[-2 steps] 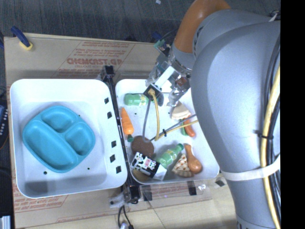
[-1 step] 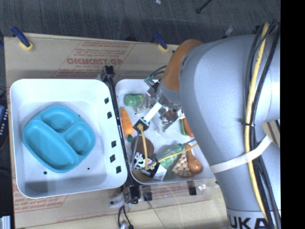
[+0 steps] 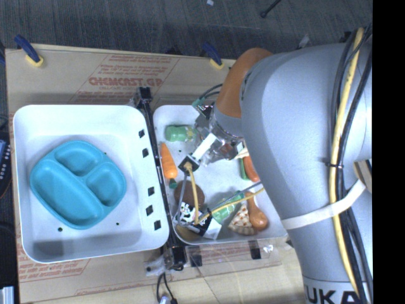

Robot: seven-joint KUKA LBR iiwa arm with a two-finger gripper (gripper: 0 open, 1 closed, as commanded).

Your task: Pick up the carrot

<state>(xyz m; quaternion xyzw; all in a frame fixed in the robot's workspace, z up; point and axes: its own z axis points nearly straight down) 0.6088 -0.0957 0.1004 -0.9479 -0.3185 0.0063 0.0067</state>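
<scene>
The pincer hangs over the right bin, low and near the bin's left side. Its tips are dark and small, and it is too hard to tell if they are apart or together. Nothing can be seen between them.

The carrot lies just to the left of the pincer, close beside it. It is long, thin and orange, and it rests along the left wall of the right bin. It looks smooth.

Just below the pincer sits a round brown thing with a pale stick across it. A small green lump lies above the pincer. At the bottom of the bin lie a black and white toy and a shiny orange-brown lump.

The left bin is white and smooth. It holds a blue plate with three parts.

Both bins sit on a brown cardboard tabletop with red print.

The big grey arm comes in from the right.
</scene>
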